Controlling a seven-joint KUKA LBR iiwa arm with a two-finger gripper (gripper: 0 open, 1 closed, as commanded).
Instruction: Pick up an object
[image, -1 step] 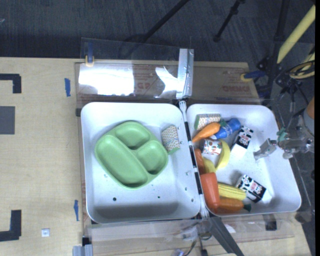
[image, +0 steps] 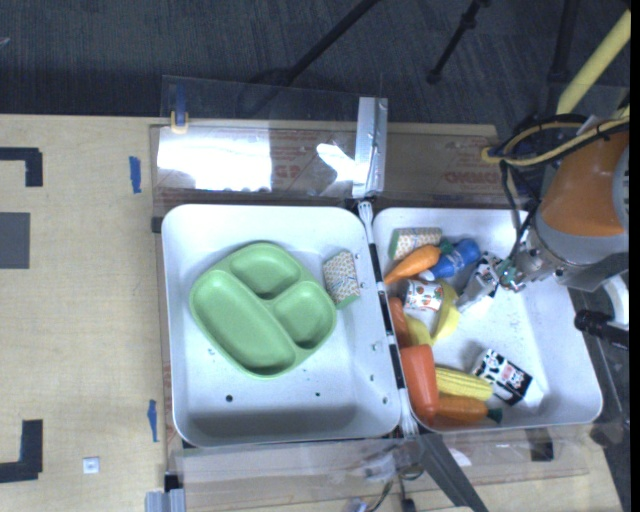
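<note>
The right bin (image: 560, 350) holds a heap of toy foods along its left side. Among them are an orange carrot (image: 412, 263), a blue piece (image: 460, 255), a small white and red carton (image: 425, 296), a yellow banana (image: 447, 320), a red pepper (image: 418, 375), a corn cob (image: 463, 382) and a black and white carton (image: 503, 376). My gripper (image: 487, 279) reaches in from the right and hangs low in this bin, just right of the blue piece and the banana. Nothing visibly hangs from it.
The left bin (image: 200, 400) carries a green divided plate (image: 262, 308) and a small patterned cup (image: 343, 277) near its right wall. A metal divider (image: 371, 150) and clear sheet stand behind the bins. The grey and orange arm (image: 590, 195) covers the right bin's far right corner.
</note>
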